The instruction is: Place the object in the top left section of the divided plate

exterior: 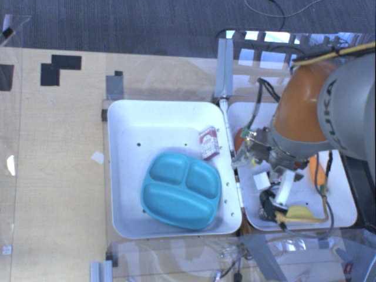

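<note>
A blue divided plate [182,190] lies in the left bin [126,157], toward its front, with three sections that hold nothing. A small red and white packet [208,143] rests in the same bin beside the right wall, just behind the plate. My gripper [255,157] hangs low over the left part of the right bin [346,213], under the grey and orange arm. A white item [261,181] lies just below it. The arm hides much of that bin.
In the right bin a yellow banana-like thing [302,214] lies at the front, an orange thing [318,170] at the right, and a red-orange thing [239,138] by the left wall. The walls of the two bins meet between plate and gripper.
</note>
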Controlling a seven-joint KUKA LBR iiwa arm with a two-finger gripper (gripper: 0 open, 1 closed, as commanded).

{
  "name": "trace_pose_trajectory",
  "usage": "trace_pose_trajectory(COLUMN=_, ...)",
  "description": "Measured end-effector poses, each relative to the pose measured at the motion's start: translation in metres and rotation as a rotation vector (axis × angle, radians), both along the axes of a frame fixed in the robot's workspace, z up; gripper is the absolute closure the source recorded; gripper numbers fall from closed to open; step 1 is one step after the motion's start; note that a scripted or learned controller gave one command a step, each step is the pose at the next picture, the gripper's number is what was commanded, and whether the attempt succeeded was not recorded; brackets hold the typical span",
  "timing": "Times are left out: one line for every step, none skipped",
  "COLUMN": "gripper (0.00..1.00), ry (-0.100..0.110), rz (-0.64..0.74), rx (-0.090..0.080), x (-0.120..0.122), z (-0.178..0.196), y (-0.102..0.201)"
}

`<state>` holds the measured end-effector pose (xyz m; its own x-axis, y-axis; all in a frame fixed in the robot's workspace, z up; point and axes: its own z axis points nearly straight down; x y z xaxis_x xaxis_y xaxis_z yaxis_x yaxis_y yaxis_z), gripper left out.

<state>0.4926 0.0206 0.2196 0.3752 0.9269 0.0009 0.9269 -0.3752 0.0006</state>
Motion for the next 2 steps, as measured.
trace_pose_trajectory(gripper=0.00, ry=0.000, rz=0.000, rx=0.000, x=0.0000, z=0.0000, y=0.0000)
trace_pose_trajectory(gripper=0.00, ry=0.000, rz=0.000, rx=0.000, x=0.0000, z=0.0000, y=0.0000)
